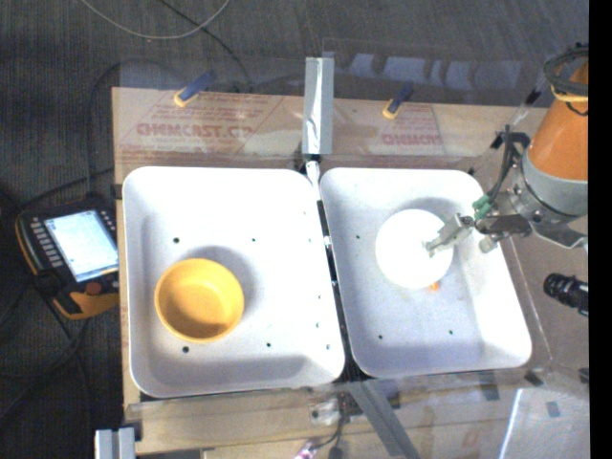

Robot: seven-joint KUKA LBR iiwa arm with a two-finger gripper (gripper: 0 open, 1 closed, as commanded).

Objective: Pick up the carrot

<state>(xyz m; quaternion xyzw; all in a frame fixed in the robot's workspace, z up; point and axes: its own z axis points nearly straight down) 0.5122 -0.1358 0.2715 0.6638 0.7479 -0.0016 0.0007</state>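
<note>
Reaching in from the right edge of the frame, the gripper [457,235] hangs over the right bin [497,338], its fingers spread open with nothing between them, just above the right rim of a white plate [406,249]. Carrot [435,286]: a small orange bit peeking out at the plate's lower right edge, mostly hidden, just below the gripper. Left bin [277,352] holds a yellow bowl [199,298] at lower left.
</note>
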